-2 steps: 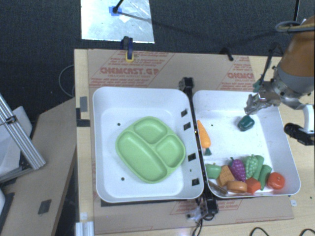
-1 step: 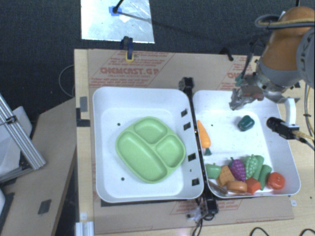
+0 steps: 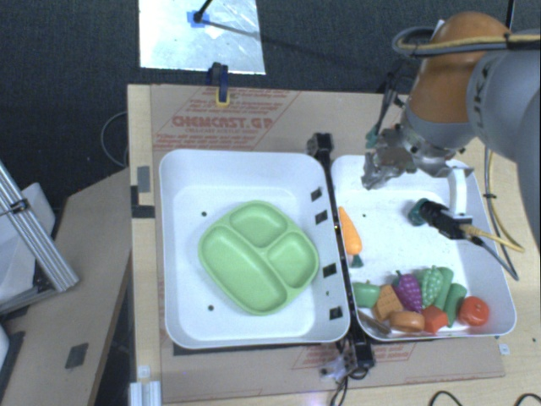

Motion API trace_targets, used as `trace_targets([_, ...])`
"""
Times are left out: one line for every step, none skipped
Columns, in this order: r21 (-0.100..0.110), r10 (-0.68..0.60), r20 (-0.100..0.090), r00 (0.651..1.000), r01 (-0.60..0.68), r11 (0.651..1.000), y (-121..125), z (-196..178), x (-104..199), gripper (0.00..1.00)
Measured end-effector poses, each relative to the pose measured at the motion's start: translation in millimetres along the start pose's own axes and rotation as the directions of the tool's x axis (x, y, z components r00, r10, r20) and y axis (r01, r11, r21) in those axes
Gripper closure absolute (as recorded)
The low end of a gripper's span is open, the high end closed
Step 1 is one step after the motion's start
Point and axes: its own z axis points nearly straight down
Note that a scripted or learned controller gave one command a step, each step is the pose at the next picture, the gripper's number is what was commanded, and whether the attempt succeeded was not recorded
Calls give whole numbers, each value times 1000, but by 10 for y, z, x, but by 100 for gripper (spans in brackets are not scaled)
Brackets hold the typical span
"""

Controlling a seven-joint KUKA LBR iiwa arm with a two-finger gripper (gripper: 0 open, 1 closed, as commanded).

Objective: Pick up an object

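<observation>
My gripper (image 3: 374,177) hangs over the far left part of the right bin (image 3: 372,205), above bare floor, and nothing shows in it. An orange carrot (image 3: 348,236) lies against the bin's left wall, a little nearer the front than the gripper. Along the front wall sits a heap of toy food: a green pepper (image 3: 366,294), purple grapes (image 3: 408,290), a green vegetable (image 3: 436,283), a red tomato (image 3: 475,311) and some orange pieces (image 3: 393,304).
The left bin (image 3: 194,184) holds a green divided plate (image 3: 258,257). A black divider with clips (image 3: 328,218) runs between the bins. The grey arm with its orange band (image 3: 461,66) reaches in from the upper right.
</observation>
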Motion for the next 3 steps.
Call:
trace_targets([0,0,0,1000,0,1000,-23,78,545,100])
trace_targets([-3,2,1,1000,-2,1000,90,-112,860,100])
trace_targets([1,4,3,1000,-4,1000,117,64,864,100])
